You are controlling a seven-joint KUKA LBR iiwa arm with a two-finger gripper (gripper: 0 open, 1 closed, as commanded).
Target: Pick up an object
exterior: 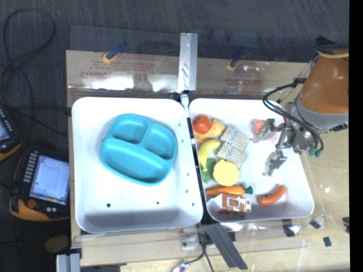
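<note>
Worktop (136,72) of pale board on dark carpet, bearing two white bins. Left bin (91,208) holds a blue divided plate (139,147); right bin (300,197) holds toy foods (224,163). End effector (277,162) hovers above the right bin, its state indeterminable.

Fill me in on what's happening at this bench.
A grey arm reaches in from the right, its tool hanging over the right bin, near the bin's right side. Toy food is piled along that bin's left side, with a sausage lying apart near the front. Nothing shows in the tool's grip. The left bin holds a blue tray.
</note>
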